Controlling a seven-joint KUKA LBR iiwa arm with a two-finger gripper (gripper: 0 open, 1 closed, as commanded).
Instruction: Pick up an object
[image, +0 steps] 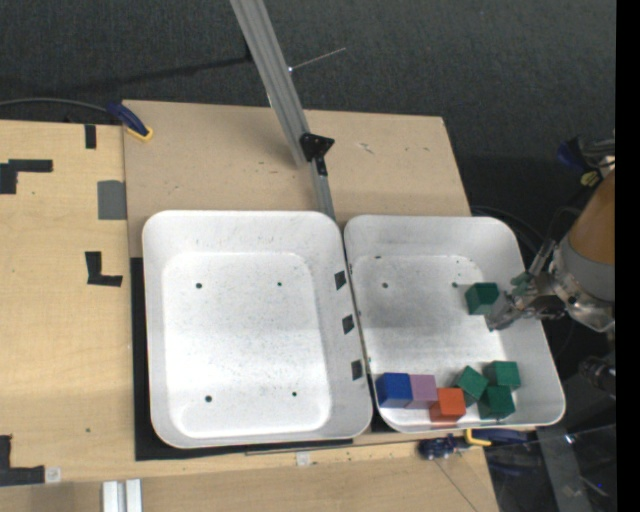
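Observation:
A dark green block (482, 297) is at the right side of the right bin (420, 235), directly against the tip of my gripper (508, 306), which reaches in over the bin's right rim. Whether the block rests on the bin floor or is lifted is unclear. Along the bin's front edge lie a blue cube (394, 388), a purple cube (424, 387), an orange cube (450, 402) and three green blocks (497, 401) in a cluster.
The left bin (160, 240) stands beside the right one, sharing a raised middle rim. A slanted metal bar (285, 90) runs from the top down to the bins' back edge. The arm's orange band (598, 225) is at the far right.

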